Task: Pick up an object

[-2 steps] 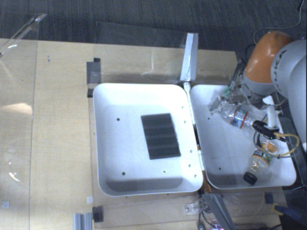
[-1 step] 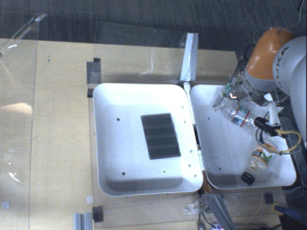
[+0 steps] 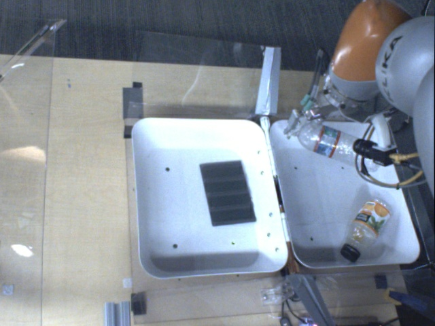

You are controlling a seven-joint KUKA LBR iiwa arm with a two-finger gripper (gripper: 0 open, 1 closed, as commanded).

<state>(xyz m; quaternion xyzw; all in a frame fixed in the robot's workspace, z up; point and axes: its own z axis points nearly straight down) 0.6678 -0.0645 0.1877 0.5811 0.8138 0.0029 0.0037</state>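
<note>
So the bench [image 3: 75, 182] is light wood and takes up most of the shot, with dark carpet along the far edge. The big grey arm [image 3: 408, 60] with its orange band comes in at the far right and hangs over the far end of the right bin.

Two shallow white bins sit side by side, touching along their inner edges. The left bin [image 3: 156, 202] has a dark ribbed rectangular pad [image 3: 227, 192] lying flat near its middle, slightly tilted. The right bin [image 3: 319, 209] is partly covered by the arm.

In the right bin there's a clear plastic bottle [image 3: 325, 140] with a blue-ish label lying on its side at the far end, right under the arm. A smaller bottle [image 3: 367, 226] with an orange and white label and a black cap lies toward the near right corner, cap pointing to the near side, well apart from the clear one.

The tool [image 3: 306, 114] sits right by the clear bottle's neck end, but honestly I can't tell if it's open or closed, or whether it's got the bottle at all.
</note>
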